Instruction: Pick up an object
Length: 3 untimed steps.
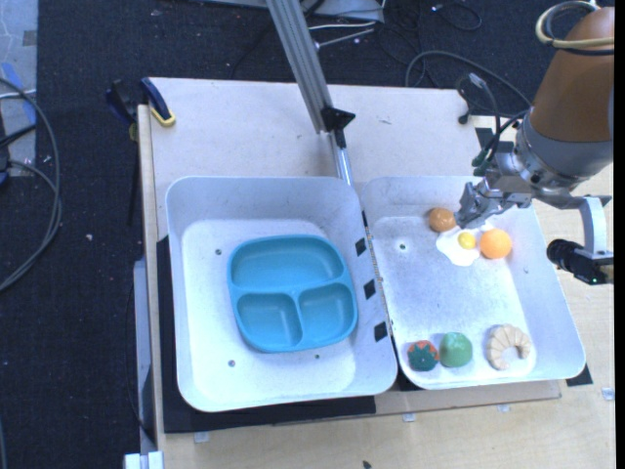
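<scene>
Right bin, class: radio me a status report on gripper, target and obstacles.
Gripper low over the fried egg, nothing seen held. Orange ball and brown piece crowd it.

You see a dark carpet floor (78, 360), black cables (29, 193) at left, a pale wooden bench (244, 125), a slanted metal pole (298, 47).

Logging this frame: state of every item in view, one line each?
gripper: low over right bin, above egg
egg: flat, in bin
orange: touching egg
brown ball: beside gripper
croissant: near front edge
green ball: front
tray: flat, left bin
</scene>
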Available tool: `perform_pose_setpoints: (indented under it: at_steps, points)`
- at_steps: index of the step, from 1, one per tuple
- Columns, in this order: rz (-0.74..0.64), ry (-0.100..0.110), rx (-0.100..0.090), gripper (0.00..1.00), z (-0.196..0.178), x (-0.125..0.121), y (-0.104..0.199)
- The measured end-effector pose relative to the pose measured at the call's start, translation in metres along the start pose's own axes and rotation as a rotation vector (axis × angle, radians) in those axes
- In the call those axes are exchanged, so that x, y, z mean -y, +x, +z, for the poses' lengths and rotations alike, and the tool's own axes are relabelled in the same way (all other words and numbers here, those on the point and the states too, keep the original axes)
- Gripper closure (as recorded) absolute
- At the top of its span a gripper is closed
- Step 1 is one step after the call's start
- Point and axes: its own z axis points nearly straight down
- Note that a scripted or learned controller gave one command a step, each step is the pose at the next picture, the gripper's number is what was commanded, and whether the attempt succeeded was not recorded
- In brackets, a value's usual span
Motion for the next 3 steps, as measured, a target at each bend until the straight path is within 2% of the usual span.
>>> perform_pose_setpoints:
  at_steps: [1,2,3]
  points:
    - [0.000,0.001,0.000,1.00,0.014,-0.002,0.045]
    - [-0.001,0.001,-0.001,1.00,0.014,0.006,0.103]
    - [-0.002,-0.001,-0.001,1.00,0.012,0.003,0.157]
